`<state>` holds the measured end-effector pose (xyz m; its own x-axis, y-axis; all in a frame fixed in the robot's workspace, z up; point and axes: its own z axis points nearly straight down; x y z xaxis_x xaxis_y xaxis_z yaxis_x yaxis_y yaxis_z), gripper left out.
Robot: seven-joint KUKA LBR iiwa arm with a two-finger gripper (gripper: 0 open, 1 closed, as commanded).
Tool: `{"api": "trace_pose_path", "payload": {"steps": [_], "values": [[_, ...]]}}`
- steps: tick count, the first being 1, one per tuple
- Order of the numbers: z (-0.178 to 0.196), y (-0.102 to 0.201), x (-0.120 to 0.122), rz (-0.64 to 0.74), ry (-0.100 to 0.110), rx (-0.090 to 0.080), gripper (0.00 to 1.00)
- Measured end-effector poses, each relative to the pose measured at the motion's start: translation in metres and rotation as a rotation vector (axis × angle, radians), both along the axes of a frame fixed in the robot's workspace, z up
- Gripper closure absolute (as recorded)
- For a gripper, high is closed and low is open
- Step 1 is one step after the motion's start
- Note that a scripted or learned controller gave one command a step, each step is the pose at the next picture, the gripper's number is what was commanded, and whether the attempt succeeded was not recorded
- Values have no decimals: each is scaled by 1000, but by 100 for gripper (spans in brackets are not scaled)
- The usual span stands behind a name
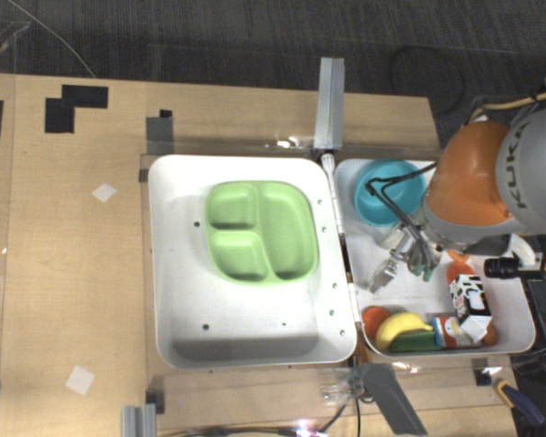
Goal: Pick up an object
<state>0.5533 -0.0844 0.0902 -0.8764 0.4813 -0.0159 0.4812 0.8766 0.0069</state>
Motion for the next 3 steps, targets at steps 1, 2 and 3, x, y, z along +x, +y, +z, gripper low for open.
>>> {"api": "trace_pose_path", "payload": {"steps": [1, 2, 3], "values": [[18, -22, 55, -244, 6, 4, 0], [-1, -9, 93, -415, 4, 7, 0], [-1, -12, 109, -629, 14, 10, 0]]}}
